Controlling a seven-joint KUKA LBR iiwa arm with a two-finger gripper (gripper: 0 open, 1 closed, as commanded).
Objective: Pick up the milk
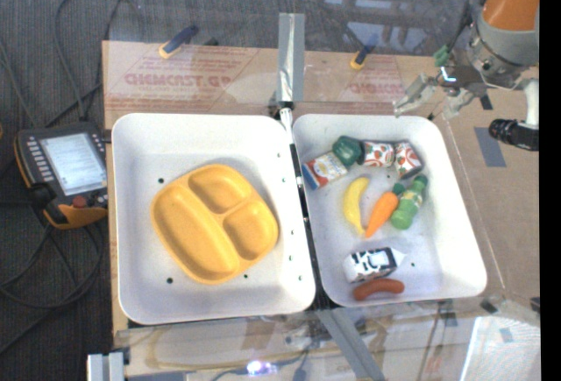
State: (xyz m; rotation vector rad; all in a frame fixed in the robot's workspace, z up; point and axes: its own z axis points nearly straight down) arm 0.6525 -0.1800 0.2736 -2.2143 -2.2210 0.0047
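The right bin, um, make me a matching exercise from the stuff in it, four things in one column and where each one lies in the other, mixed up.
Things:
1. milk carton
2. banana
3. sausage
4. carrot

Places in the right bin:
A. nearest the bin's front edge, just below the black-and-white carton
B. slanted between the yellow fruit and the green bottle
C. towards the front, directly above the red-brown item
D. mid-bin, just left of the orange vegetable

Pairs: 1-C, 2-D, 3-A, 4-B
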